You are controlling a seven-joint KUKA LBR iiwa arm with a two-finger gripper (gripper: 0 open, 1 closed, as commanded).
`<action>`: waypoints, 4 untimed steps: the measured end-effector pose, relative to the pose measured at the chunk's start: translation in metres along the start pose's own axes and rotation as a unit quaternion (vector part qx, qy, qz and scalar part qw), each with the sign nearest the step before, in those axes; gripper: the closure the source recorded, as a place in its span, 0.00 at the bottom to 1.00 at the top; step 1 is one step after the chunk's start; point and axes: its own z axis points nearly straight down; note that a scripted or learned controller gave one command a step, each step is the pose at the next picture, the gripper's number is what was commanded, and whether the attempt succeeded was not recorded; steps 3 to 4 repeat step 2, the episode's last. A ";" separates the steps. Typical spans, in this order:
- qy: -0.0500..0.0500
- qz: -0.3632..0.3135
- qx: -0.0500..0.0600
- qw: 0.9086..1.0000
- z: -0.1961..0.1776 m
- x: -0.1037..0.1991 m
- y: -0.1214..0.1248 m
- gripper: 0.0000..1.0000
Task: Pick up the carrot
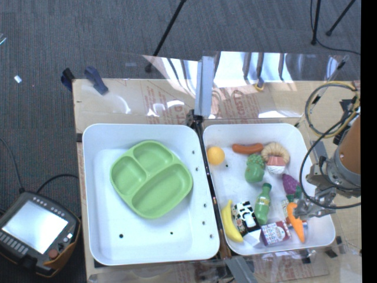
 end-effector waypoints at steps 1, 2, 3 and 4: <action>0.000 0.032 -0.002 1.000 -0.023 -0.022 0.017 1.00; 0.001 0.062 0.000 0.998 -0.045 -0.051 0.037 1.00; 0.001 0.062 0.000 0.998 -0.045 -0.051 0.037 1.00; 0.001 0.062 0.000 0.998 -0.045 -0.051 0.037 1.00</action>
